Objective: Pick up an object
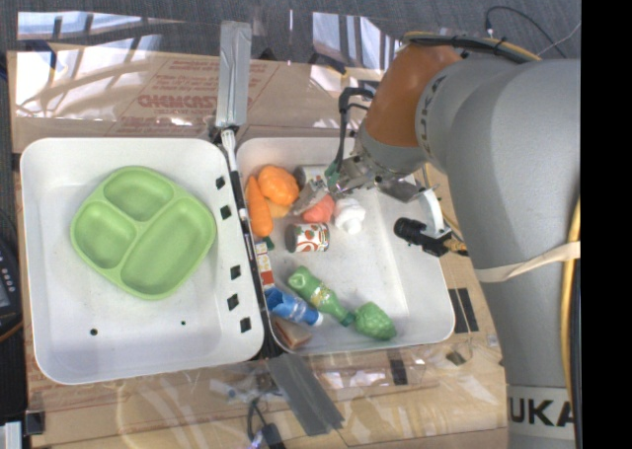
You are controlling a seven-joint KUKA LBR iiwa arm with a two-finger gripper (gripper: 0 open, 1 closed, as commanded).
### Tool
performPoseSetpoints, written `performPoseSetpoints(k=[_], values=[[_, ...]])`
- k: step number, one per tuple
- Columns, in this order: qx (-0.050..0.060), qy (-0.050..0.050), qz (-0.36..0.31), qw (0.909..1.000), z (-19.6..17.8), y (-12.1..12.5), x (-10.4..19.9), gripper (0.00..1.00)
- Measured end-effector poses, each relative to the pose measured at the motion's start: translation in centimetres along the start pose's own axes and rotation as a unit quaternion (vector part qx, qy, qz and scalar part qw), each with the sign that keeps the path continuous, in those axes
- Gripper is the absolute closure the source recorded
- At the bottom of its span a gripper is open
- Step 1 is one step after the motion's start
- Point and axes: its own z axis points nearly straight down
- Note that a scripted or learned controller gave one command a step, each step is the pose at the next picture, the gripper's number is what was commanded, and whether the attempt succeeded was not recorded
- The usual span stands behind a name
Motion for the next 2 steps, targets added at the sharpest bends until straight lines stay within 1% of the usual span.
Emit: performPoseSetpoints(k=[1,2], values=[[0.0,0.0,-0.004,1.0,-1.0,0.1,0.2,1.0],[-0.004,0.0,-0.021,0.9998,-10.3,4.9,9.8,1.0]])
